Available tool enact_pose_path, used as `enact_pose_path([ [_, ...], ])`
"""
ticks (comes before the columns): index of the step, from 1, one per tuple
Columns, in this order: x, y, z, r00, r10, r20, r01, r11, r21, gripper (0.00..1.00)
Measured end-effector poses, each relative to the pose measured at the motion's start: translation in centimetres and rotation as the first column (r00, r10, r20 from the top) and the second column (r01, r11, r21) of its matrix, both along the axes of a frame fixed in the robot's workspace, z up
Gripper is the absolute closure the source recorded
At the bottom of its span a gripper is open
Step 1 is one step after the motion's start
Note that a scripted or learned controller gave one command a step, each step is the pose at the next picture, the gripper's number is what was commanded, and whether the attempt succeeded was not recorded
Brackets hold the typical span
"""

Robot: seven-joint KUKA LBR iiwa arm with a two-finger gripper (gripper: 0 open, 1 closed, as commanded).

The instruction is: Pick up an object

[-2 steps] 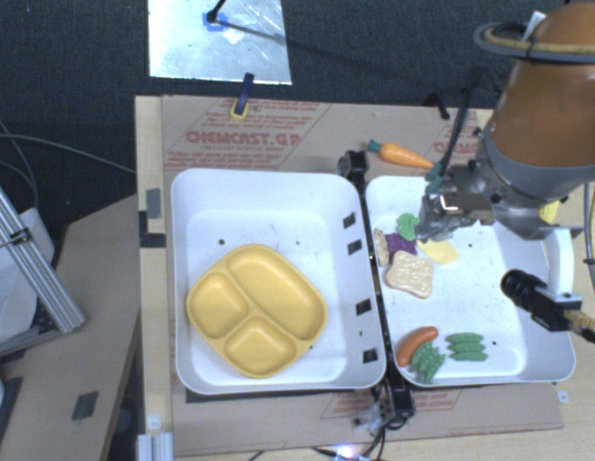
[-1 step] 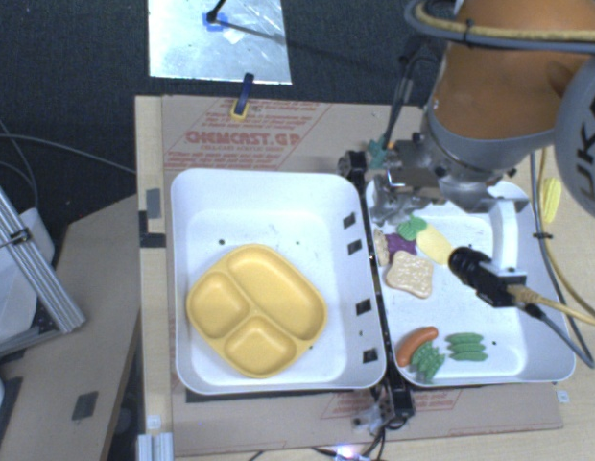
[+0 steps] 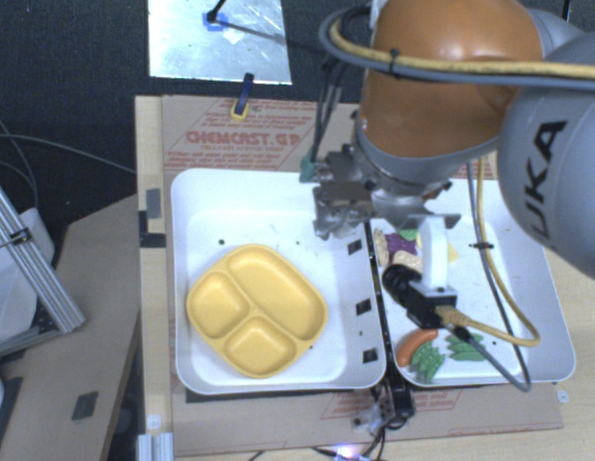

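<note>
Clutter at four o'clock, toys (image 3: 427,349) packed close, could foil a clean pick. Gripper (image 3: 338,214) hovers by the divider (image 3: 374,286); its spread I cannot tell.

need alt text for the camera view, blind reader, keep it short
A grey arm with an orange band reaches in from the right, its gripper low over the divide between two white bins. The left bin holds a yellow divided plate; the right bin holds small toy foods, partly hidden by the arm.
</note>
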State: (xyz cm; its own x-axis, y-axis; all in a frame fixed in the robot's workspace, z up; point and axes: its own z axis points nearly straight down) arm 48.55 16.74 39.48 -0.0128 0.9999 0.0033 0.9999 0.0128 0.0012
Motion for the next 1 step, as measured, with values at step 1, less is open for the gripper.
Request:
enact_pose_path([
  [1,0.19,-0.47,1.09,1.0,-0.002,0.003,0.002,1.0,-0.002,1.0],
])
